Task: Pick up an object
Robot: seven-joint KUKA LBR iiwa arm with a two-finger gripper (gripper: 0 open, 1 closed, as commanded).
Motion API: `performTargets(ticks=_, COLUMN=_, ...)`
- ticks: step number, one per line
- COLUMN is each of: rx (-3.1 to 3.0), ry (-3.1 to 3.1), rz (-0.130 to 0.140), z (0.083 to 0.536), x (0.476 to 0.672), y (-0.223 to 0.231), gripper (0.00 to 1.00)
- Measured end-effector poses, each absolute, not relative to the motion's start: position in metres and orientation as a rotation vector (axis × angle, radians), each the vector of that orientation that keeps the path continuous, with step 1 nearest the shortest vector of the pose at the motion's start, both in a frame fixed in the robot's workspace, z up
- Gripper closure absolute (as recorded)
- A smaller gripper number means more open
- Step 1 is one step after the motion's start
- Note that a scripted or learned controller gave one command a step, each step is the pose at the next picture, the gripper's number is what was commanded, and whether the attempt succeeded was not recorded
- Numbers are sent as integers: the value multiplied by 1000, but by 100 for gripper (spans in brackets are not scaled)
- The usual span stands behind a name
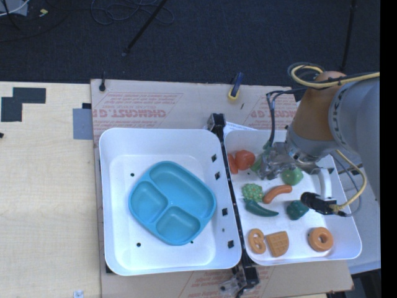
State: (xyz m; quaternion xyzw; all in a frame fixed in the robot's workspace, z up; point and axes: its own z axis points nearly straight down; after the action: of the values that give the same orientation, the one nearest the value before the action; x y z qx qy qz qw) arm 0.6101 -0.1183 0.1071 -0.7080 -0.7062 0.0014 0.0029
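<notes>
The camera view shows the end effector [271, 164] low over the upper part of the right shallow white bin [347, 244], its dark fingers blurred into shadow, so I cannot tell whether they are spread or pressed together, nor whether anything sits between them. Just beside it lie a red plastic tomato-like toy [242, 159] and a green round toy [293, 176], with a green broccoli toy [252, 191] and an orange sausage-shaped toy [276, 193] just below; the left white bin [118, 247] holds a blue sectioned plastic plate [172, 201]. With candidates crowded this closely, a closing grasp could probably nudge a neighbour aside or pinch two toys together, and a rounded one might squirt free.
</notes>
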Motion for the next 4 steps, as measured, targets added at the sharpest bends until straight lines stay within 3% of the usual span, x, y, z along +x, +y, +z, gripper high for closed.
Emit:
performTargets(ticks=2, rx=-2222, ry=-2224, rz=-3, z=216, x=616, y=-111, gripper=100)
performTargets(ticks=3, rx=-2219, ry=-2223, rz=0, z=228, x=616, y=-112, gripper=100)
performTargets(ticks=4, rx=-2214, ry=-2221, rz=4, z=217, x=600, y=-62, gripper=100)
